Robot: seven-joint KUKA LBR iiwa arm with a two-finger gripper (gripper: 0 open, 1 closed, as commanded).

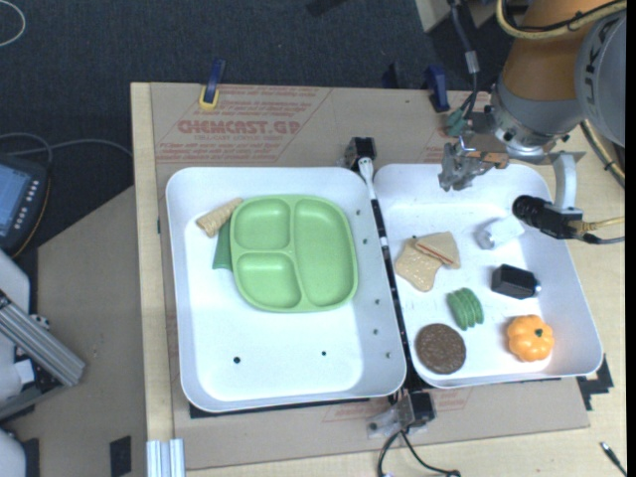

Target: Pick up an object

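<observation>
Plainly, the counter (pixel 159 127) carries two shallow white bins, and the work belongs in the right bin (pixel 581 296), where the loose things lie. The left bin (pixel 189 296) holds a green divided tray (pixel 295 252) with a tan wedge (pixel 217 217) just beside its upper left corner, well apart from the arm.

The arm (pixel 556 48) leans in over the far edge of the right bin, and the gripper (pixel 459 175) hangs above that bin's upper left corner, with bare white floor under it. No object lies directly below; the sandwich piece (pixel 428 257) is the nearest, lower in the bin.

To do this step well, I judge the gripper should first settle on one target and centre over it before descending. The sandwich piece is broad and flat, so it may be hard to pinch. The green ridged piece (pixel 464 307), the orange pumpkin (pixel 530 337), the brown round disc (pixel 439 348) and the small black block (pixel 514 282) sit near one another toward the near edge; a descent there risks nudging a neighbour.

The jaws are too small and dark here to tell whether they stand apart or together, and nothing shows between them.
</observation>
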